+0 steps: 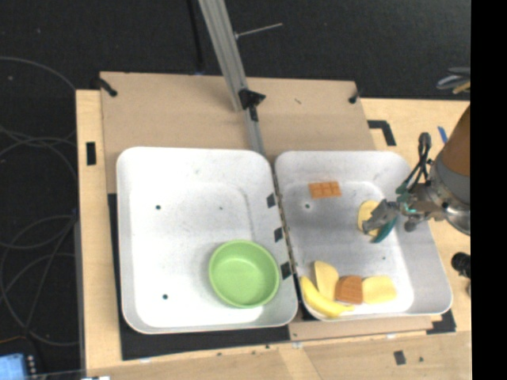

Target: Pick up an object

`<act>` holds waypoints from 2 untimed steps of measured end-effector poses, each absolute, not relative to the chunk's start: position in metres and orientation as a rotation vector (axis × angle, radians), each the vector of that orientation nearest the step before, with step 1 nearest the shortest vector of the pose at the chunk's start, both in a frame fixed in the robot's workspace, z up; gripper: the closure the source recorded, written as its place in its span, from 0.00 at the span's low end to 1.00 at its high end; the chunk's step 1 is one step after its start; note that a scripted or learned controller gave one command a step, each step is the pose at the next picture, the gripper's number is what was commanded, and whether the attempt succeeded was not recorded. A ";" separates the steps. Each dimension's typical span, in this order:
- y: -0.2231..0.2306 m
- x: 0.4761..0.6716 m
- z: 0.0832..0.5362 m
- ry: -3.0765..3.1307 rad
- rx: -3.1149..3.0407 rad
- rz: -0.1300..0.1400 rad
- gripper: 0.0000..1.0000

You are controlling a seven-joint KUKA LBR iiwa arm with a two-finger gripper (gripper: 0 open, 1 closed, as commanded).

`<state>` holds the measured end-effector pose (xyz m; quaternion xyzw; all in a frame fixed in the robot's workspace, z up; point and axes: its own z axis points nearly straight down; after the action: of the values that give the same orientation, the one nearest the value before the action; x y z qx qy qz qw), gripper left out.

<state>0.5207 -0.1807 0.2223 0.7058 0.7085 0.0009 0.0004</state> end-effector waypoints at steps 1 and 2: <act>-0.181 0.521 0.222 2.223 2.218 0.003 0.00; -0.191 0.518 0.169 2.220 2.221 -0.001 0.00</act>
<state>0.5179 -0.1910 0.1690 0.7073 0.7069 -0.0002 0.0007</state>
